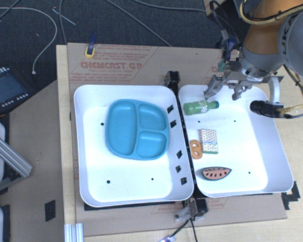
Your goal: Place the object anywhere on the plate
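Note:
A blue divided plate [137, 129] lies in the left bin [91, 180]. The right bin [262, 155] holds a green bottle [199, 106] lying on its side at the far left, a small patterned packet [208, 140], an orange pretzel-shaped piece [195, 148] and a watermelon slice [215, 173]. My gripper [224, 91] hangs over the far end of the right bin, open, with nothing between its fingers. Its left finger [211, 89] is just above and right of the green bottle's cap end.
A black divider with clips [178, 135] runs between the two bins. A black cylinder with a cable [265, 108] juts from the arm over the right bin's far right. Cardboard [116, 59] lies under the bins, and cables trail behind.

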Controlling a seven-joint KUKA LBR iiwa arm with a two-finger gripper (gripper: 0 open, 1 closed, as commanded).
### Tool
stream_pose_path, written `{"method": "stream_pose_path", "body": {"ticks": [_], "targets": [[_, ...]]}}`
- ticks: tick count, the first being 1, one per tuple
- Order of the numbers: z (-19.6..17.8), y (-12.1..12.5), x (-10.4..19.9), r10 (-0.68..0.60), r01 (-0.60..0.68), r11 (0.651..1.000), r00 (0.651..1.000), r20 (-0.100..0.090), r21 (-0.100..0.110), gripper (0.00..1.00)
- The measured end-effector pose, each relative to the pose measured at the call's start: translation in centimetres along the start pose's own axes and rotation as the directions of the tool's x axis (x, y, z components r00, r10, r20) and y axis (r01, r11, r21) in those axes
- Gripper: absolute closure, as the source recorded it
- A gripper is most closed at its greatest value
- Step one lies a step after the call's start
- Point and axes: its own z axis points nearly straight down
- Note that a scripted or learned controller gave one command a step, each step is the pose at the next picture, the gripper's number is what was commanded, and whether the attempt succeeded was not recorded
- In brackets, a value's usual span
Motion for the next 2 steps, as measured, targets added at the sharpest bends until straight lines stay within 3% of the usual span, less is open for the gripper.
{"method": "stream_pose_path", "body": {"ticks": [1, 2], "targets": [[-1.0, 0.3, 0.0, -0.002, 0.002, 1.0, 1.0, 0.001, -0.015, 0.0], [3.8, 0.4, 0.1, -0.002, 0.002, 1.0, 1.0, 0.001, -0.011, 0.0]]}}
